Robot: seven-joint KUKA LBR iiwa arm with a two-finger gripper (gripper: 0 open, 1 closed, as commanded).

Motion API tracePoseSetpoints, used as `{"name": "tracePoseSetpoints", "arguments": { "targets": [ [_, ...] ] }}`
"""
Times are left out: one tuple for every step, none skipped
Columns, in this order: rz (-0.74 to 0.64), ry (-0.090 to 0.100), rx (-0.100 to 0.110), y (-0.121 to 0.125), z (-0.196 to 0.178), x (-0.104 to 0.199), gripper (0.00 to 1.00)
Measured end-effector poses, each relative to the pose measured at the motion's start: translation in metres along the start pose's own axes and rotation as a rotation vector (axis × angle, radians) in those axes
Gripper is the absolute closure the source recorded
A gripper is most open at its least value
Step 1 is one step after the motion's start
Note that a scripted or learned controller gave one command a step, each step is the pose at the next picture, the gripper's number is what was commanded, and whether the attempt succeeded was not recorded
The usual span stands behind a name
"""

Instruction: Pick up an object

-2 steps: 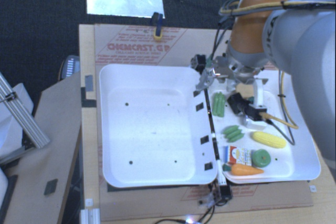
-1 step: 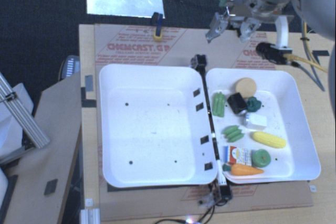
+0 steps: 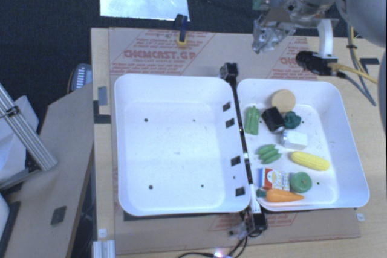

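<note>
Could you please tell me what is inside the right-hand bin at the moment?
The right bin holds toy food: a corn cob, carrot, pea pod, tan disc, white block and black block. Anything beneath them is covered.

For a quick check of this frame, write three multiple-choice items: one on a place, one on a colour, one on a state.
1. Where do the toy foods lie?
A. the shallow white right bin
B. the shallow white left bin
C. the brown bench board

2. What colour is the long toy corn cob?
A. red
B. yellow
C. blue

3. Where is the grey two-finger gripper?
A. resting on the corn cob
B. pressed into the left bin
C. raised over the board beyond the bins

Key: 1 A, all the toys sit within the right bin's walls. 2 B, the cob is plainly yellow. 3 C, the gripper hangs above the far edge of the board, touching no toy.
</note>
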State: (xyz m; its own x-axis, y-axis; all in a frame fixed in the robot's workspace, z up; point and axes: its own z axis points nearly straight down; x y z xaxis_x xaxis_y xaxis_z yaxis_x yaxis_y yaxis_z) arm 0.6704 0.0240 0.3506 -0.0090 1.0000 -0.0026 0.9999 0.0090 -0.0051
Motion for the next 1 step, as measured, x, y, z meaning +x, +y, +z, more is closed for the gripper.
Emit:
{"name": "tracePoseSetpoints", "arguments": {
  "targets": [
    [-0.006,0.006,0.008,-0.0031,0.0925,0.1406,1.0]
  ]
}}
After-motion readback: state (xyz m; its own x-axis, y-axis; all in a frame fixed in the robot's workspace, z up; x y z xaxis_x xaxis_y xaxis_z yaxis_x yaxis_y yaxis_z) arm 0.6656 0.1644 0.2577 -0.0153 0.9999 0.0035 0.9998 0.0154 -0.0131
